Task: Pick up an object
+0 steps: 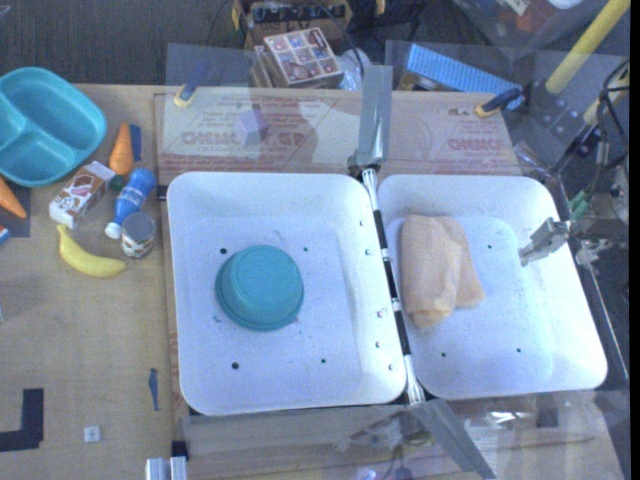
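Nearest the camera ran the front rims of the two white bins, which sat pushed together on the tabletop (pixel 100 368) so that their inner walls met along a central seam. That arrangement gave the arm two candidate pick zones within one reach.

Inside the left bin (pixel 190 368) a teal bowl (pixel 260 286) rested upside down, a little left of centre, well apart from every wall. Turned over like that, it offered a rounded top and no rim to pinch, so I judged it the harder target.

Inside the right bin (pixel 560 358) a folded yellow cloth (pixel 438 268) lay close to the seam-side wall, its long side running parallel to it. Soft and bunched, it probably suited a two-finger pinch better.

At the right bin's far right edge the gripper (pixel 545 240) hung near the rim, well apart from the cloth, with nothing between its fingers; whether they were spread or pressed together I could not tell from this angle. Nothing had been lifted yet, so the pick looked not yet begun.

Off to the left, a banana (pixel 88 256), a small bottle (pixel 130 200) and a blue dish (pixel 45 123) sat outside both bins, likely spare items.
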Controlling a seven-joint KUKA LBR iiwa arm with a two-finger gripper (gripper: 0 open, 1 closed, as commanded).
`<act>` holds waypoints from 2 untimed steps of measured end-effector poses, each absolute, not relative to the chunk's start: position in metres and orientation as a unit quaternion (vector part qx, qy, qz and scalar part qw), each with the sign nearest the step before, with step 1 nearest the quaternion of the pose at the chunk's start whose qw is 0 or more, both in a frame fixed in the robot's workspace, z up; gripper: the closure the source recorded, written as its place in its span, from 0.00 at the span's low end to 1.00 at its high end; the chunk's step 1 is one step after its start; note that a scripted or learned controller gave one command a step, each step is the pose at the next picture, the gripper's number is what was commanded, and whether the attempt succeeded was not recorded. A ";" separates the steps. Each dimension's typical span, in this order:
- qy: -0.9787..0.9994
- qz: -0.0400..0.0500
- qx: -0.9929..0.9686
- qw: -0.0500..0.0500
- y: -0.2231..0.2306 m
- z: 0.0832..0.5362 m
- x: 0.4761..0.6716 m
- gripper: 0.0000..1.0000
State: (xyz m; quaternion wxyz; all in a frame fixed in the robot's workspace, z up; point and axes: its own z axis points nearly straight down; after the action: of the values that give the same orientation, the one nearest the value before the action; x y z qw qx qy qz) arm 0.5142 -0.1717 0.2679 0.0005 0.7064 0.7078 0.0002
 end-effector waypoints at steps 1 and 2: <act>0.762 0.000 0.648 0.000 -0.137 0.115 0.554 0.00; 0.766 0.003 0.643 0.007 -0.105 0.092 0.543 0.00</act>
State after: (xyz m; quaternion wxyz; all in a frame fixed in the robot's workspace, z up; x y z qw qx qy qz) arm 0.5434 -0.1053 0.0918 0.0067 0.6428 0.7660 0.0035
